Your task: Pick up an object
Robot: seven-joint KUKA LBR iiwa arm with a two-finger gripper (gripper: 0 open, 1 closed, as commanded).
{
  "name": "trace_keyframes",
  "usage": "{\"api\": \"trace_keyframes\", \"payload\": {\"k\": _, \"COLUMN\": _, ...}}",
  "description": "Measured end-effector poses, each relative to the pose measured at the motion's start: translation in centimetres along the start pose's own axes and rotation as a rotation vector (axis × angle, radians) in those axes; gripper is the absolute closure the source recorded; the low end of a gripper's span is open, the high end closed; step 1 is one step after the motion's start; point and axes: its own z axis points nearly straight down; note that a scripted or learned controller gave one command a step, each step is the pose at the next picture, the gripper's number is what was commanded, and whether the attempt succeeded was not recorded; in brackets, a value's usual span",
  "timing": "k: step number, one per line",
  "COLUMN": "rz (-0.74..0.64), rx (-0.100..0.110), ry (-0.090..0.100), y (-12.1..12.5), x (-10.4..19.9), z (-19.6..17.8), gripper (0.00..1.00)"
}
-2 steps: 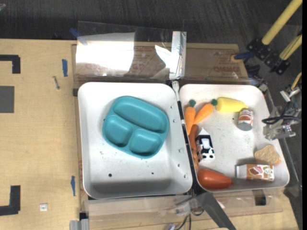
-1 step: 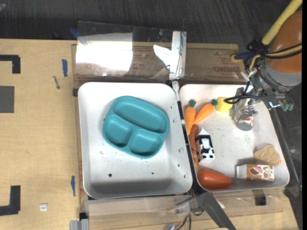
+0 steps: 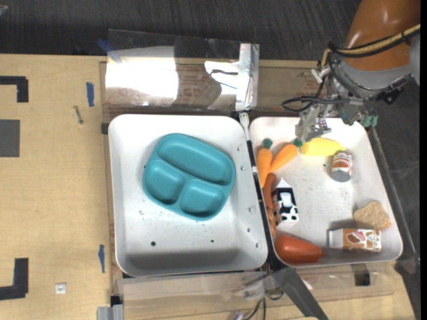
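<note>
Where the arm [image 3: 380, 29] enters at top right, its orange band is cut off by the frame edge and the wrist is a tangle of cables, so the gripper [image 3: 312, 127] reads only as a grey blur over the right bin's [image 3: 390, 199] far left part, just above the lemon [image 3: 320, 146]; can't tell how far it's open or if it's touching anything. 2 carrots [image 3: 273, 160] lie beside the lemon, 1 partly under the other. A small can [image 3: 341, 165] sits just right of the lemon, label too small to read. Along the divider w/ the left bin [image 3: 127, 199], a black-and-white carton [image 3: 286, 204] hides part of an orange strip. Near the front edge: red pepper [image 3: 298, 248], a juice box [image 3: 354, 239], a tan cookie-like lump [image 3: 371, 215]. Left bin holds a teal 3-section tray [image 3: 189, 174]. Bench top is pale wood w/ black marks and blue tape bits; a shiny foil sheet [image 3: 180, 75] glares behind the bins, dark floor beyond.
</note>
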Motion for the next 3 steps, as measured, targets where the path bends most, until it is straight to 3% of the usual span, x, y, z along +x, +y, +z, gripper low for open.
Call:
{"api": "trace_keyframes", "payload": {"k": 1, "rz": 0.145, "rx": 0.002, "ry": -0.003, "y": 1.9, "x": -2.0, "z": -5.9, "gripper": 1.00}}
{"api": "trace_keyframes", "payload": {"k": 2, "rz": 0.147, "rx": -0.001, "ry": 0.008, "y": 3.9, "x": 3.1, "z": -0.5, "gripper": 1.00}}
{"api": "trace_keyframes", "payload": {"k": 3, "rz": 0.226, "rx": 0.002, "ry": -0.003, "y": 2.5, "x": -0.5, "z": -7.0, "gripper": 1.00}}
